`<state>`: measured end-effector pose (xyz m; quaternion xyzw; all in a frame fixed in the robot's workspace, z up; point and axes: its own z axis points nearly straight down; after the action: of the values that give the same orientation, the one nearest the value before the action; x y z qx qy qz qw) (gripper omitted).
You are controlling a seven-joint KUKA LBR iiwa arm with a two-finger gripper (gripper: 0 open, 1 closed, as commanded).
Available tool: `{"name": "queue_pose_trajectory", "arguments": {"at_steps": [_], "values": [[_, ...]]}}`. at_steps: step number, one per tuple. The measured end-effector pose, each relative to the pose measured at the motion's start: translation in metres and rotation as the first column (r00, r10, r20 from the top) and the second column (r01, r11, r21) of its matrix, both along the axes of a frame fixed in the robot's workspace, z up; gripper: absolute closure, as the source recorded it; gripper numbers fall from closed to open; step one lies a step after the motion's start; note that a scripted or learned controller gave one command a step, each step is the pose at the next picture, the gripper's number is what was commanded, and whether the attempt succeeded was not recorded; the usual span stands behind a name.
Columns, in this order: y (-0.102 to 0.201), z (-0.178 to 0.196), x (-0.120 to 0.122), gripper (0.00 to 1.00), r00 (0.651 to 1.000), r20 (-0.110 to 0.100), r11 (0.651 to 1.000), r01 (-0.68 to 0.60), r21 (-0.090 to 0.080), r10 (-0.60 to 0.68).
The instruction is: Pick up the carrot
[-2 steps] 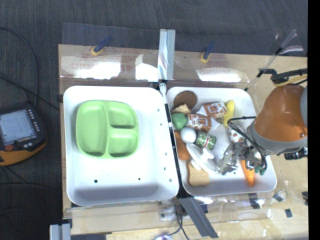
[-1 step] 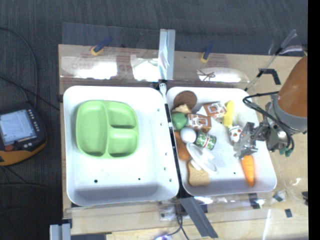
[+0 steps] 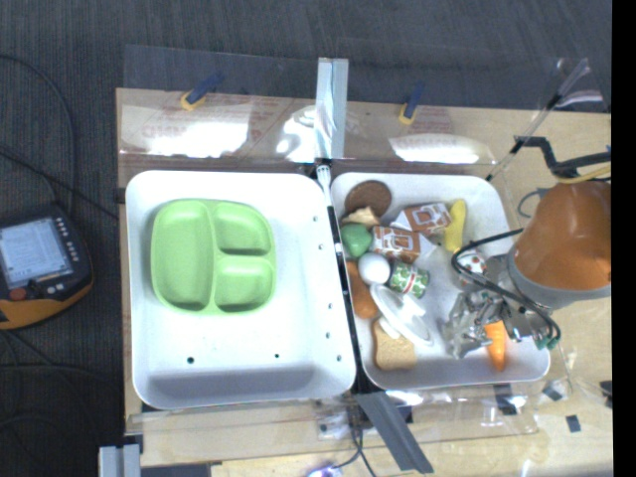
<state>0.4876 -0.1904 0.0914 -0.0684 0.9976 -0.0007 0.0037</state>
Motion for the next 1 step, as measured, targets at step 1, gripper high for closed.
{"name": "queue_pose_trajectory", "arguments": {"at_steps": [1], "values": [[0.0423, 0.1481, 0.013, 1.0, 0.981, 0.002, 0.981, -0.195, -0.002, 0.195]]}}
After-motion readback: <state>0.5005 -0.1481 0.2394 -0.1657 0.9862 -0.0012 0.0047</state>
